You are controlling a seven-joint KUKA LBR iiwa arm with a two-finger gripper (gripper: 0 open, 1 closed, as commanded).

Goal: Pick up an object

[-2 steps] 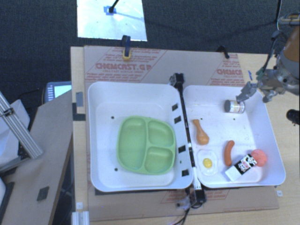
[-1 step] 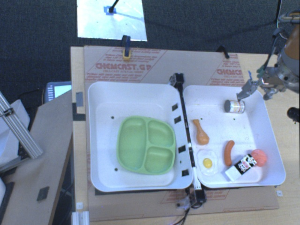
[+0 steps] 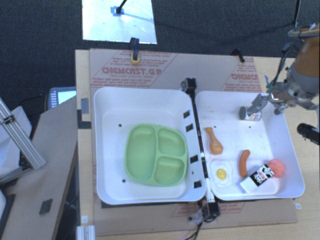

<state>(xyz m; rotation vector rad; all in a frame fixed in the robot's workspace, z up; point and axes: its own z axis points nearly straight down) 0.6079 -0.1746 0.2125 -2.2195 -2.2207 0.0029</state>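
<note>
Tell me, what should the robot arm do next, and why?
Probably drop lower and toward the toys. The gripper hangs at the back of the right bin, while the drumstick, sausage, egg, carton and pink ball lie nearer the front.

A grey robot arm (image 3: 306,69) with an orange band

The arm is round and fat, mostly grey, with a wide orange-tan band near the top and a pale rim above that. Lower down it turns silver-grey and gets thinner. Thin dark cables run along its left side. At the end sits the hand (image 3: 257,109), made of shiny grey metal with short stubby fingers. A black rounded part sticks out just below the arm on the right.
</note>
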